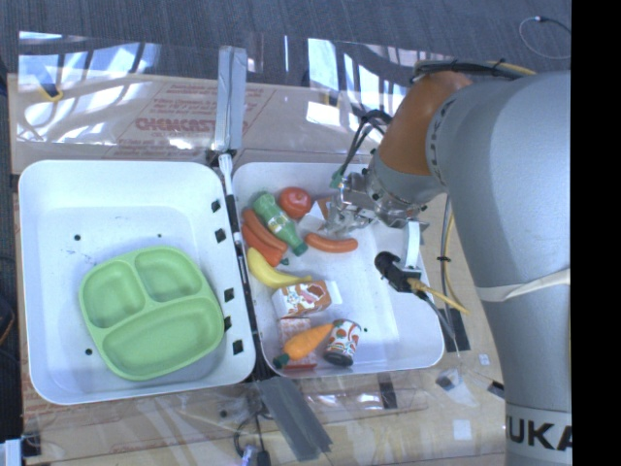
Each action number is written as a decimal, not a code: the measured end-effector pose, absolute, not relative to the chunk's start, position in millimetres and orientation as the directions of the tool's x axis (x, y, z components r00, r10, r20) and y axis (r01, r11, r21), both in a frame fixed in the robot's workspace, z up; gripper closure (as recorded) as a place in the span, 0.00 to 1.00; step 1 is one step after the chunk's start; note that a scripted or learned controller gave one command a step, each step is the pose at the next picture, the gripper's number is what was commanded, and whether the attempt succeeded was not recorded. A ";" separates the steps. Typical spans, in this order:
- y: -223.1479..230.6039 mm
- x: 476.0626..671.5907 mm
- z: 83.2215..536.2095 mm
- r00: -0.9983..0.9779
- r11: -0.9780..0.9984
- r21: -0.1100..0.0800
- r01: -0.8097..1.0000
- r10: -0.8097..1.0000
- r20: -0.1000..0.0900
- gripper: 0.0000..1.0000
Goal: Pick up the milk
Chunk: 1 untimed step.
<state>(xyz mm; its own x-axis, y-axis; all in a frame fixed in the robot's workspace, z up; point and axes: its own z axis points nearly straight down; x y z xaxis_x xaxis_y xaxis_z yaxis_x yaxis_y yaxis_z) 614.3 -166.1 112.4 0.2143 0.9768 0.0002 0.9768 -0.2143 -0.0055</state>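
Well apart: milk (pixel 306 299) below-left of jaws (pixel 342 212).

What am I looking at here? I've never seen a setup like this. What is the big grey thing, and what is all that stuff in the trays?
The big grey shape with the orange band is a robot arm, reaching in from the right. The picture comes from one fixed camera above the bench, looking down at a slant. The arm's hand hangs over the far part of the right bin, just above a sausage; I cannot tell whether it holds anything. The right bin holds toy food: a tomato, a green bottle, a banana, a carrot, a small can and a small carton, probably the milk it should pick up. The left bin holds a green divided plate.
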 end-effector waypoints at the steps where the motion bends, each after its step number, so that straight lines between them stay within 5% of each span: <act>1: -102.4 583.3 171.6 -0.086 0.086 -0.005 0.996 0.996 0.002 1.00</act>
<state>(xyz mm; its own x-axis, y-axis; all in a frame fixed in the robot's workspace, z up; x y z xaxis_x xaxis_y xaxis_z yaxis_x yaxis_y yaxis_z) 583.3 -102.4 171.6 -0.0859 0.9963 0.0018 0.9963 0.0860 -0.0046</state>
